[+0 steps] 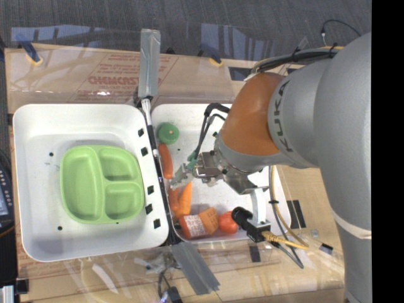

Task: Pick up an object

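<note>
**End effector low in the right bin**

The end effector is seen low in the right bin, just above an orange carrot piece; whether it is clenched cannot be told. A long carrot lies just left, a green lid farther off. A green tray sits in the left bin.

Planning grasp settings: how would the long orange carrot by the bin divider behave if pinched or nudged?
The carrot looks like smooth moulded plastic, so probably stiff, light, slightly slippery. Its round, tapered shape suggests it may roll or pivot when nudged, though the right bin's wall beside it should limit that.
</note>
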Controlling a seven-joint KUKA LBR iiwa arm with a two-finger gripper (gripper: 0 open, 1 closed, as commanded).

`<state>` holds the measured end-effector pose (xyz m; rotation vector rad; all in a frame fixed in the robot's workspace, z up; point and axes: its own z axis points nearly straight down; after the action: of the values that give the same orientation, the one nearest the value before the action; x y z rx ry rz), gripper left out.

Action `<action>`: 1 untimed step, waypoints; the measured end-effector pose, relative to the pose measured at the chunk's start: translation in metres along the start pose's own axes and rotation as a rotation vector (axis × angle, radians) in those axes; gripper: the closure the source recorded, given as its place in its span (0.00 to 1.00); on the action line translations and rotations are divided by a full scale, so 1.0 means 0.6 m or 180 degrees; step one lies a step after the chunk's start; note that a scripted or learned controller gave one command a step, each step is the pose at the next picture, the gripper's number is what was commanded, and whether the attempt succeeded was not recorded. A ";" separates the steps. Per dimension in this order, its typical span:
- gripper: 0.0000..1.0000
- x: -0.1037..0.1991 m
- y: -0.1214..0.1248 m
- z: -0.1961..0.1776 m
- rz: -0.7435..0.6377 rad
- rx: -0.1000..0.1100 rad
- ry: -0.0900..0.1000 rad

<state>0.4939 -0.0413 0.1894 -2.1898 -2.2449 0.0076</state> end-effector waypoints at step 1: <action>0.00 0.084 0.014 -0.002 0.0429 -0.0011 -0.0001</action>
<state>0.5011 0.0094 0.1906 -2.3382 -2.0944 0.0046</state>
